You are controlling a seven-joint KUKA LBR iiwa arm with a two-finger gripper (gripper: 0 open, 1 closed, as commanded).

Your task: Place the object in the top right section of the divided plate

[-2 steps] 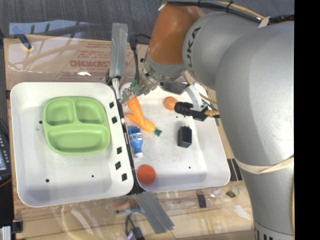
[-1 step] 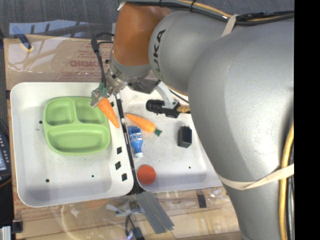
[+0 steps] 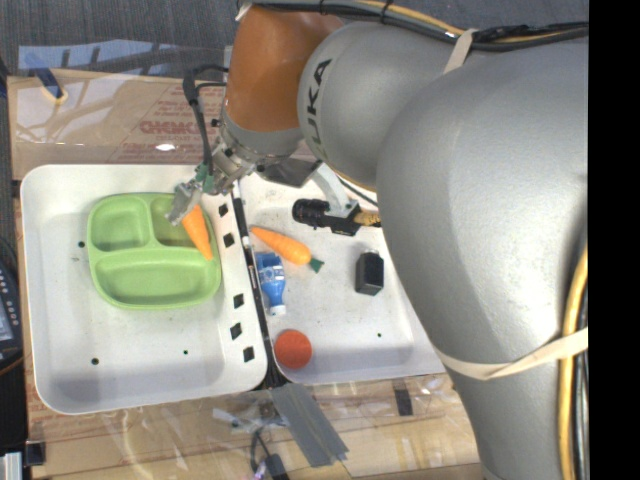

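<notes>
carrot (task obj) (image 3: 197,234): orange, in L bin, lying slanted on the right side of the green divided plate (image 3: 150,276). Upper end sits in/over the plate's top right section, lower end reaches the plate's right rim next to the big lower section. Can't tell if it rests flat or is lifted.
gripper (image 3: 188,201): right above the carrot's upper end, over the top right section, touching or nearly so. Open vs closed: can't tell, the tip is too small and cluttered. Whether it has a grip on the carrot can't be confirmed.
plate: 3 sections, 2 small on top and 1 wide below. Sits in the upper part of the L bin, near the wall shared w/ the R bin.
L bin (image 3: 120,368): white, shallow, holds the plate + carrot.
R bin (image 3: 345,340): white, just beside the L bin, walls touching.
2nd carrot (image 3: 284,246): R bin, upper left area, green tip pointing right, well apart from the gripper.
blue tube (image 3: 271,280): R bin, just below the 2nd carrot, close to the shared wall, roughly upright in view.
red-orange ball (image 3: 293,348): R bin, lower left corner.
small black block (image 3: 369,273): R bin, mid-right, lying alone.
arm (image 3: 460,168): grey, comes in from the right, orange band (image 3: 270,58) above the wrist.
bench bg: brown cardboard (image 3: 110,108) behind the L bin.
</notes>
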